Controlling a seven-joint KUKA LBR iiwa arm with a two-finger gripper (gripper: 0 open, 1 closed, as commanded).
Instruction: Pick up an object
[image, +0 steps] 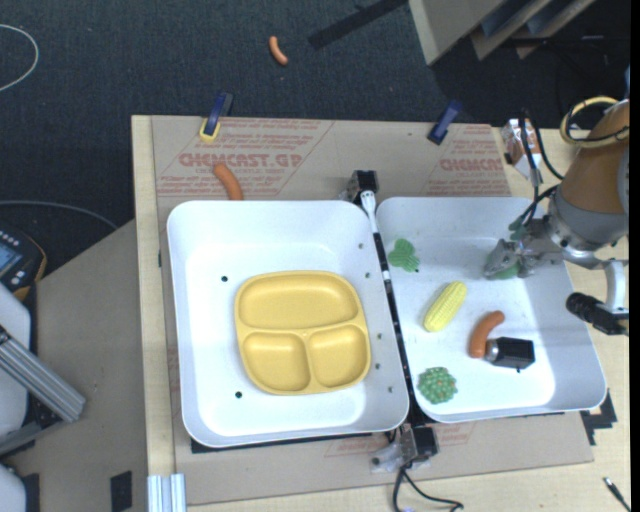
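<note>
Over right bin (570, 385), gripper (508, 262) state unclear to me; I'd target corn cob (444, 305) at seven o'clock, approach vertically.

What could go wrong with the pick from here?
1. The hand sits low near the right bin's far wall, apart from the corn and the sausage; closing there may grab nothing.
2. The sausage touches the black block, so a grasp there could knock one or catch both.
3. The round green piece lies near the bin's front rim; a nudge might push it against the wall.
</note>
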